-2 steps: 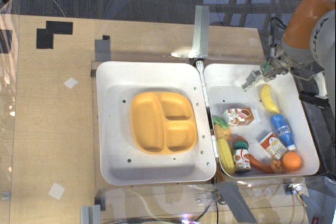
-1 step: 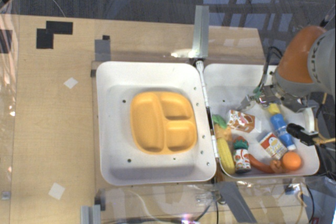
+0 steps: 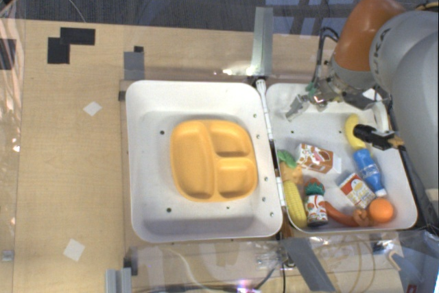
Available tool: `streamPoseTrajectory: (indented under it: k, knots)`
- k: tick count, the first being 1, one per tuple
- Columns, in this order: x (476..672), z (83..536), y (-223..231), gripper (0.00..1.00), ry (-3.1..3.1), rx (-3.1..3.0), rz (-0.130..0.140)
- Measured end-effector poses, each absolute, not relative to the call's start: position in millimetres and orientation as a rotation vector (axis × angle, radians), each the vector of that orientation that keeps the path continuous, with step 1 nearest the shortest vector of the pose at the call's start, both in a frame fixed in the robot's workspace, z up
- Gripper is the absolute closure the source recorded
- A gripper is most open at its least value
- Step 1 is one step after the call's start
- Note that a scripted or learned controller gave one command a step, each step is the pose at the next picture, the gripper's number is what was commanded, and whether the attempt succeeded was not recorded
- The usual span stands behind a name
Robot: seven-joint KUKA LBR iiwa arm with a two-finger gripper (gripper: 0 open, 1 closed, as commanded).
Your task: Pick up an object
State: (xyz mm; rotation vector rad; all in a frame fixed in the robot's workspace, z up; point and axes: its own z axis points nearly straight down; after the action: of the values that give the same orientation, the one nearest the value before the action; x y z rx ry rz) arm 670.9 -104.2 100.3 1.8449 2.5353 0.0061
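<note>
The grey arm (image 3: 405,58), with its orange band, is reaching in over the right bin (image 3: 341,121), and its gripper (image 3: 300,106) is hanging above that bin's bare far-left corner with nothing between its fingers; they are reading as somewhat spread, the tips pointing down and toward the divider. Away from the tool, across the divider, the left bin (image 3: 199,219) is holding a yellow divided tray (image 3: 211,159). Judging from this, the arm is sitting in the approach step, not yet committed to any item, since every toy is lying nearer the camera than the fingertips. Below and to the side of the gripper, the yellow banana (image 3: 354,131) is lying against the bin's outer wall beside a black piece of the rig, its long axis running roughly toward the near edge. Just past it the blue bottle (image 3: 368,171) is lying flat, long axis slanting toward the near outer corner, cap end pointing back toward the tool. The snack packet (image 3: 315,158) is lying closest below the fingertips, and looks the easiest target. The next move is calling for travel toward the near side, a wrist turn so the fingers straddle the chosen item's short width, then a descent.
</note>
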Motion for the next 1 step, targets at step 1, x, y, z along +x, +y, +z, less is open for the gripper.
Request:
streamPoseTrajectory:
  k: [1]
  knots:
    - [673.9,114.9,-103.5,1.0,2.535,1.83,0.012]
